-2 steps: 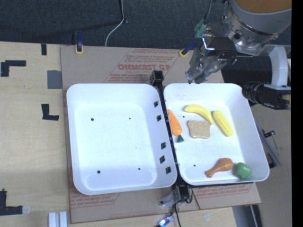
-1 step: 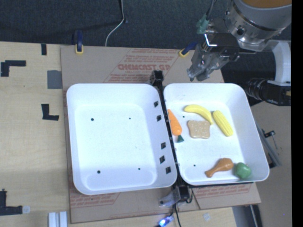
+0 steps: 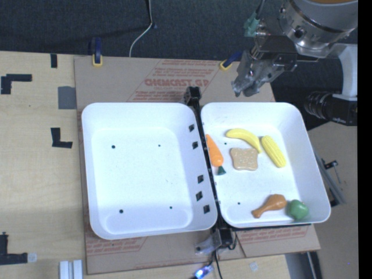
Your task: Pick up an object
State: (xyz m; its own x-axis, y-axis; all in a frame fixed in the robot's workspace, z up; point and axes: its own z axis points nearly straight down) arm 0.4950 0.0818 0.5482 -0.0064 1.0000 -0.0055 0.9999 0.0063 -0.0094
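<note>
— Nearest the camera, what lies in the right bin (image 3: 310, 156)?

— A toy drumstick (image 3: 269, 205) and, just beside it, a green vegetable (image 3: 298, 210), both by the bin's near rim.

— And farther in?

— A slice of bread (image 3: 244, 158) in the middle, with a banana (image 3: 243, 138) above it and a corn cob (image 3: 273, 150) to the right of it. A carrot (image 3: 214, 152) lies along the bin's left wall, beside the black clips that join the two bins.

— The left bin (image 3: 93, 156)?

— White floor with a few dark dots.

— Where is the pincer (image 3: 249, 86)?

— Up above the far rim of the right bin, over the cardboard sheet (image 3: 168, 83) on the surface (image 3: 35, 185), well apart from every toy. It touches none of them and nothing sits between its fingers.

— How wide is it?

— I cannot tell; the fingers blur into one grey cluster from this angle.
</note>
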